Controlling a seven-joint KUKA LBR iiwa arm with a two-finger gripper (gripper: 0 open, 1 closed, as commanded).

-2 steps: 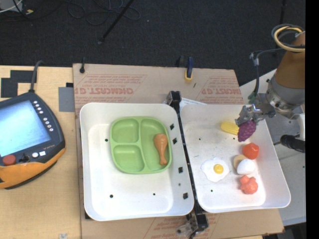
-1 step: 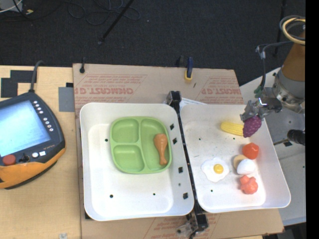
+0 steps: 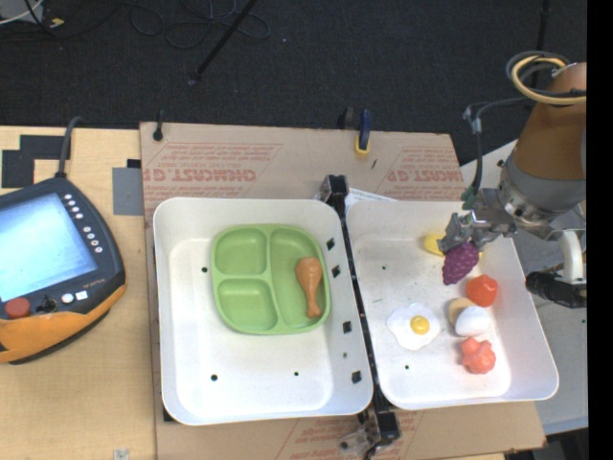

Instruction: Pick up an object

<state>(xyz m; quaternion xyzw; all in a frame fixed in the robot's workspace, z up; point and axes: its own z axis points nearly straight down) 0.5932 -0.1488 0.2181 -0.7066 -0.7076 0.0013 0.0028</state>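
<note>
My gripper (image 3: pixel 465 232) is over the upper part of the right bin (image 3: pixel 536 381). It is shut on the top of a purple bunch of grapes (image 3: pixel 460 263), which hangs just below its fingers. A small yellow item (image 3: pixel 433 245) lies partly hidden behind the grapes on the left. On the bin floor nearby lie a red tomato (image 3: pixel 483 289), a white egg-like piece (image 3: pixel 472 321), a fried egg (image 3: pixel 415 326) and a red lumpy fruit (image 3: pixel 478 355).
The left bin (image 3: pixel 182 372) holds a green divided plate (image 3: pixel 251 300) with an orange drumstick (image 3: pixel 310 285) in its right compartment. A black divider (image 3: pixel 347 286) runs between the bins. A teach pendant (image 3: pixel 48 257) lies at the far left of the bench.
</note>
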